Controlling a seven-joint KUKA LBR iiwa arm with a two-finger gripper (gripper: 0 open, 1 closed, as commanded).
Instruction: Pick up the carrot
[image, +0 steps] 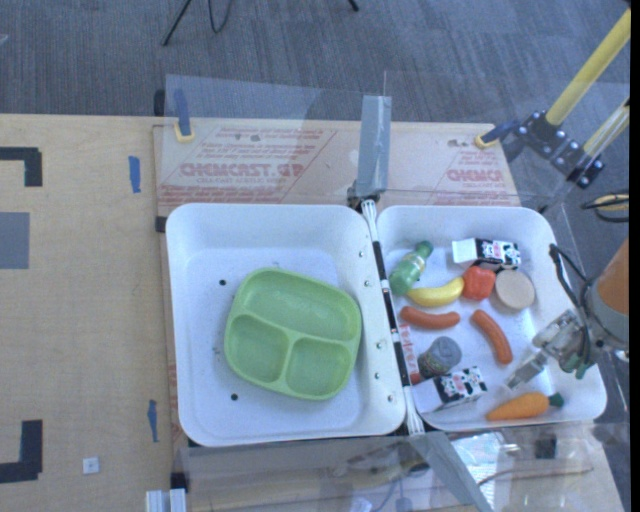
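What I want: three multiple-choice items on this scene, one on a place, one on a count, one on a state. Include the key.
1. The green plate sits in: A the view's left bin; B the view's right bin; C neither.
2. Sausages number: A one; B two; C four.
3. The carrot: A lies flat; B stands upright; C hangs in the jaws.
Key: A, that bin's floor surrounds the plate; B, two orange-red ones lie near the banana; A, it rests on the bin floor, apart from the gripper.
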